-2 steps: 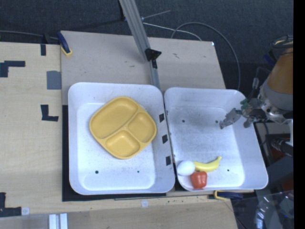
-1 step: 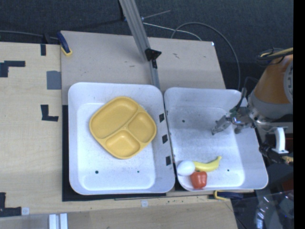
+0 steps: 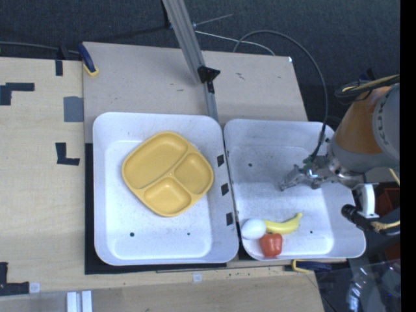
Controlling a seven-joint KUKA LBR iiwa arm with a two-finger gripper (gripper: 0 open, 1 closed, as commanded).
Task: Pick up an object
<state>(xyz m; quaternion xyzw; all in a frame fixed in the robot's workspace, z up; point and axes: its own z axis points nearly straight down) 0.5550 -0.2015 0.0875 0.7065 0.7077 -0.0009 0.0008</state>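
Two-finger metal gripper [image 3: 286, 184], finger state indiscernible, over the right shallow white bin [image 3: 260, 138]; curved yellow banana [image 3: 284, 224], white egg [image 3: 253, 228] and red pepper [image 3: 271, 244] at that bin's near edge.

Left bin [image 3: 104, 174]: white, black-speckled, containing a yellow divided tray [image 3: 168, 173]. Right bin [image 3: 260, 142]: white, containing a yellow banana [image 3: 285, 223], white egg [image 3: 253, 228], red pepper [image 3: 271, 244]. Desk [image 3: 39, 174]: light wood, dark markings.

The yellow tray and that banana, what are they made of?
The tray looks like moulded plastic: one even matte yellow, with rounded compartments. The banana is probably a plastic toy, judging by its flat uniform colour, though it is too small to be sure.
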